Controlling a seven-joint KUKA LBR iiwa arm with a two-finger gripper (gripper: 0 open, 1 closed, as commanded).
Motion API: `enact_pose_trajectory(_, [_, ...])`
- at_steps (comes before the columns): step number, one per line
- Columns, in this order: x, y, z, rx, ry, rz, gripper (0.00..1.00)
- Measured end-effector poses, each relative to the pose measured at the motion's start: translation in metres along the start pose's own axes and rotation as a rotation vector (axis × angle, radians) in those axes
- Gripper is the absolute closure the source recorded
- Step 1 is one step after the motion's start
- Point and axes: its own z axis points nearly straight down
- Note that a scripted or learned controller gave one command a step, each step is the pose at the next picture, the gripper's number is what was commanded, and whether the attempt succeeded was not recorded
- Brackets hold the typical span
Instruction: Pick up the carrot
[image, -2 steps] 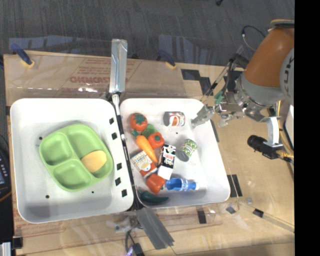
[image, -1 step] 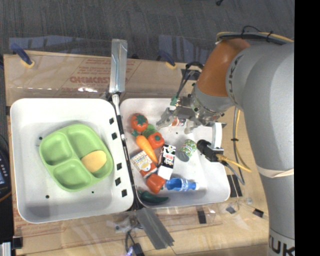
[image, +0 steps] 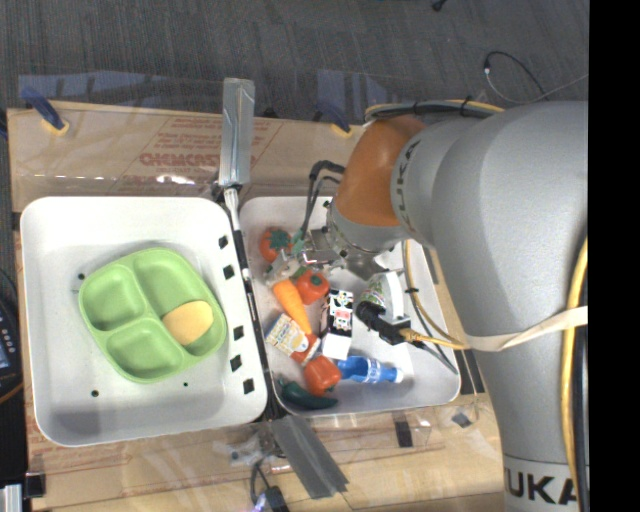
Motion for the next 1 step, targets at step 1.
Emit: enact_pose_trajectory(1, [-0.0012,0.0008,-0.0113,-0.002,-0.001,-0.003,1.0])
